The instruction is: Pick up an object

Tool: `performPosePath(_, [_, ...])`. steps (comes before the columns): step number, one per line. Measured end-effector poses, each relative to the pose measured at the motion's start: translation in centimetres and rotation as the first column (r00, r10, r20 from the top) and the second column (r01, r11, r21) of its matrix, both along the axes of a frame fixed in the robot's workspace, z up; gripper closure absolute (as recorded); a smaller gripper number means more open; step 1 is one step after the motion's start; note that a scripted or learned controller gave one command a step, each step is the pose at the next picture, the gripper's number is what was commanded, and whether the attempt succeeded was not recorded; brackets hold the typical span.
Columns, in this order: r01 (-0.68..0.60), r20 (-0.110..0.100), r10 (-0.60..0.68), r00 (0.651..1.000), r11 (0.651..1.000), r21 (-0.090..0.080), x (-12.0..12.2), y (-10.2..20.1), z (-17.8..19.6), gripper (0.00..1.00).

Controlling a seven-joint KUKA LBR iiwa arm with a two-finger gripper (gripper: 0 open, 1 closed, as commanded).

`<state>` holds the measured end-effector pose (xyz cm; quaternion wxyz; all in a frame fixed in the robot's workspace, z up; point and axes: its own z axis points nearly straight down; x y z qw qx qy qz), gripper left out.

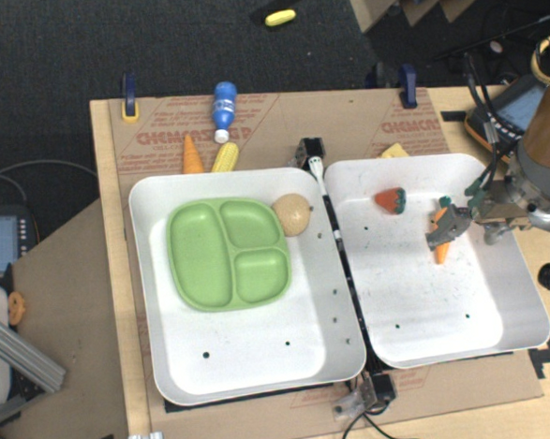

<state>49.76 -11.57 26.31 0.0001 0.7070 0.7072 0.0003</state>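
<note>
Orange is the toy carrot [440,241] that lies in the right bin [424,335], directly at the tip of the gripper [449,220], which reaches in from the right. If the gripper is open or closed on it, I cannot tell. The carrot's long axis runs roughly up and down in the view. A red strawberry [390,200] lies near, to the upper left.

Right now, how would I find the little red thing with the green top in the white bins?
Look at the right-hand shallow white bin, the one the grey arm reaches into. Near its back edge, left of the gripper, lies a small red strawberry-like toy with a green leafy end. It lies apart from the orange carrot-shaped piece at the gripper; it is rounder, and red rather than orange.
</note>
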Motion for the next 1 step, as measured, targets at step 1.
performPosePath(1, [0.005,-0.011,-0.005,1.000,1.000,0.001,1.71,-5.36,-12.75,0.00])
